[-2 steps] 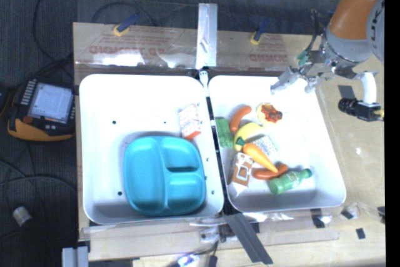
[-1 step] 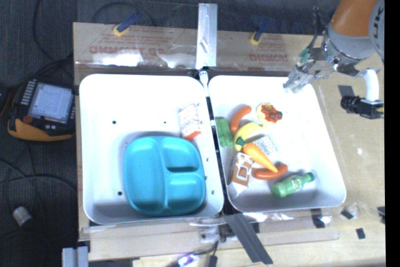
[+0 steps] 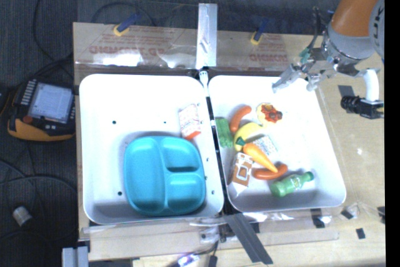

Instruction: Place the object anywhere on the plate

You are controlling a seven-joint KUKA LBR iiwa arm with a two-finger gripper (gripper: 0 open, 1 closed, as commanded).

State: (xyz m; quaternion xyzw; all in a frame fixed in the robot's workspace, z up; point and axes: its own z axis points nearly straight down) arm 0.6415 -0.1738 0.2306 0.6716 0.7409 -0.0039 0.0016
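Sitting in the left bin's near corner, the blue plate [image 3: 165, 176]; the gripper [image 3: 292, 77] is hovering, fingers spread wide, over the right bin's [image 3: 331, 153] far edge.

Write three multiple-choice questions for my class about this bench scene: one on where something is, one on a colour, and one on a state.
1. Where does the plate lie?
A. In the left bin
B. In the right bin
C. On the floor

2. What colour is the plate?
A. Red
B. Blue
C. Black

3. What is the state of the gripper?
A. Resting on the plate
B. Deep among the toy foods
C. Above the far right corner of the right bin, holding nothing

Answers:
1. A, the plate sits in the near part of the left bin.
2. B, its whole surface is light blue.
3. C, it hangs by the bin's far rim, with the bottle and carrot lying apart from it.
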